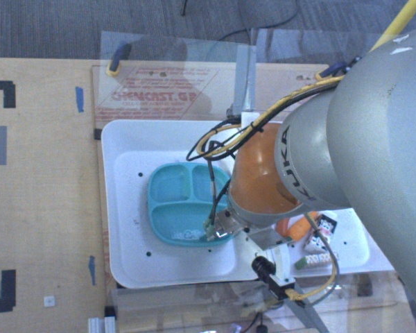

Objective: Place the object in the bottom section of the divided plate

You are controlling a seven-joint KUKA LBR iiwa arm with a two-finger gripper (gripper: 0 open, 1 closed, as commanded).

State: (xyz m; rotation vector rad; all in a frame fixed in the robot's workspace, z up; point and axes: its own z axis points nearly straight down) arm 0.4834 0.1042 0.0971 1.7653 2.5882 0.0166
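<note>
A teal divided plate [177, 203] lies in the left white bin [121, 186], with two small sections at the top and one wide section along the bottom. The arm's orange band [260, 179] and grey wrist hang over the plate's right edge. The gripper [218, 232] reaches down at the right end of the bottom section, mostly hidden under the wrist. A faint pale patch [187, 235] shows in the bottom section; I cannot tell what it is. An orange object [299, 226] lies in the right bin [357, 248], partly covered by the arm.
Small items [317, 259] and a dark-and-white piece [326, 223] lie in the right bin near the orange object. Cables [211, 144] loop off the wrist above the plate. A clear panel [163, 92] stands behind the bins. The big grey arm link covers the right of the view.
</note>
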